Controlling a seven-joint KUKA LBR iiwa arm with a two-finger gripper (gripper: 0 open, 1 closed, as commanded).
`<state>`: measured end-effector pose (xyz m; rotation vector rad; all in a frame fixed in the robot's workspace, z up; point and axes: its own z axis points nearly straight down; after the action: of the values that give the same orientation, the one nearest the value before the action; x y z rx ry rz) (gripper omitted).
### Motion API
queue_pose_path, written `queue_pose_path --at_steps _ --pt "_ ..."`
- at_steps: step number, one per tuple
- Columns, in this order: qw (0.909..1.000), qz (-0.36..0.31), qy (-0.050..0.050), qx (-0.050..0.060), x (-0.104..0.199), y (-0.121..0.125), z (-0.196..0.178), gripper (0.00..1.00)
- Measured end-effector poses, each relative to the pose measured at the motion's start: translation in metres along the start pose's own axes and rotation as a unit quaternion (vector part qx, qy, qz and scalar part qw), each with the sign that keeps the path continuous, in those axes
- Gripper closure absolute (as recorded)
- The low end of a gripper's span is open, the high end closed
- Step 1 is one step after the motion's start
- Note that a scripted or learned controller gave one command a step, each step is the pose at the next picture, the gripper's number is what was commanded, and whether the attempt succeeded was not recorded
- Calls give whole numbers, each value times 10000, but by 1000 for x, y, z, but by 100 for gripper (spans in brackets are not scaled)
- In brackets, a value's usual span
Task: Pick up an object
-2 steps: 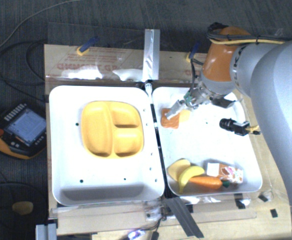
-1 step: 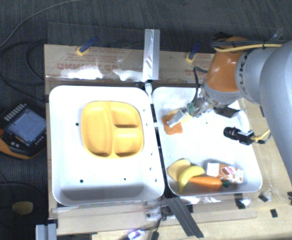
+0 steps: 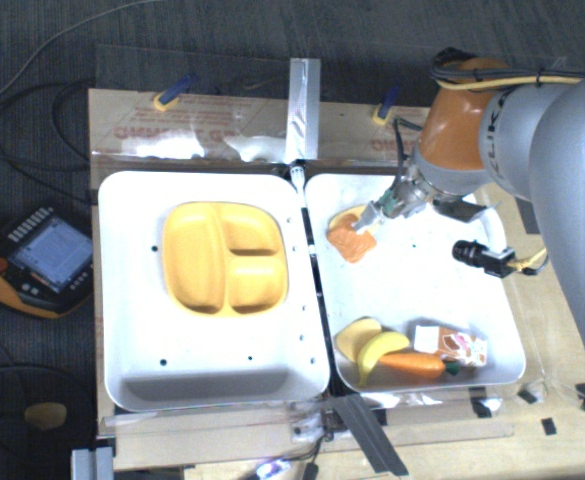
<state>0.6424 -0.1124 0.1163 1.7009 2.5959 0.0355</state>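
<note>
Lying in right bin [image 3: 492, 268], orange flat-sided block [image 3: 352, 241]; end effector [image 3: 364, 222] just above it, grip state indiscernible.

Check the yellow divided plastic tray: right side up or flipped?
Right side up: the yellow divided plastic tray shows three hollow compartments facing the camera.

Robot arm [image 3: 547, 158] entering from the right, its grey link filling the upper right. The orange band [image 3: 457, 133] sits above the wrist, which angles down and to the left. The end effector [image 3: 364, 225] points down-left at the tip; its small size obscures the state of its tip.
</note>
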Motion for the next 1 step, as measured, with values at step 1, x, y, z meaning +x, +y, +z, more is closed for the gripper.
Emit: queue_pose_path --at_steps 1 --pt "9978 -620 95 192 -43 -13 -80 100"
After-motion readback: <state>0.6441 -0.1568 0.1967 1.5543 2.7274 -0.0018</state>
